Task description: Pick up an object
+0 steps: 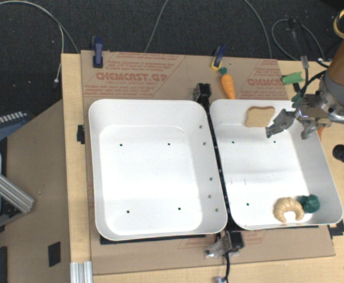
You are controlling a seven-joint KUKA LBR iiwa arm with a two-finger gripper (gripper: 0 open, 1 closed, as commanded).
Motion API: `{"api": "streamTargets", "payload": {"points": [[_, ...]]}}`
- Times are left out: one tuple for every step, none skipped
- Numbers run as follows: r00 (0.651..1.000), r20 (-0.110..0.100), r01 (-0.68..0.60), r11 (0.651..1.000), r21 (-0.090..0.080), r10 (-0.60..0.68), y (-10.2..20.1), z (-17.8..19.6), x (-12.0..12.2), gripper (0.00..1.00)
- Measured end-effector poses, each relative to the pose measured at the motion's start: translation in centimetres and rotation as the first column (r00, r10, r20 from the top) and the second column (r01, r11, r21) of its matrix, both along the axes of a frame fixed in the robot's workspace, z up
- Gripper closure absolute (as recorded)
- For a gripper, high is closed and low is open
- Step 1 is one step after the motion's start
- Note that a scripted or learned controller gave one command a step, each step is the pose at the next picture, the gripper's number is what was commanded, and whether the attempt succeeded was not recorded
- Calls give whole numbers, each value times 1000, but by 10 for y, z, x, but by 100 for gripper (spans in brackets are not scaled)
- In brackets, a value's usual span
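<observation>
Beside the bread slice (259, 117), jaws spread, empty.

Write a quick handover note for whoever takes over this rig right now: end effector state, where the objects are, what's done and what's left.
End effector: open, holding nothing, over the far right part of the right bin.
Objects: slice of bread in the right bin's far edge, just left of the end effector. Croissant and green toy lie side by side in that bin's near right corner. Carrot lies outside the bins, on the board behind them.
Done: no pick yet.
Left: close on one object, probably the bread as it is nearest, and lift it.
</observation>
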State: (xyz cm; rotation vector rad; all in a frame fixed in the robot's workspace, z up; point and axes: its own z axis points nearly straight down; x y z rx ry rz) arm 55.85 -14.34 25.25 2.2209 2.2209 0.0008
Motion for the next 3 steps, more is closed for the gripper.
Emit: {"api": "streamTargets", "payload": {"points": [[1000,-15,3,1000,3,-3,-61,-163,37,0],[1000,2,-3,1000,0,3,-35,-132,91,0],[1000,-5,-3,1000,2,3,18,-169,15,0]]}}
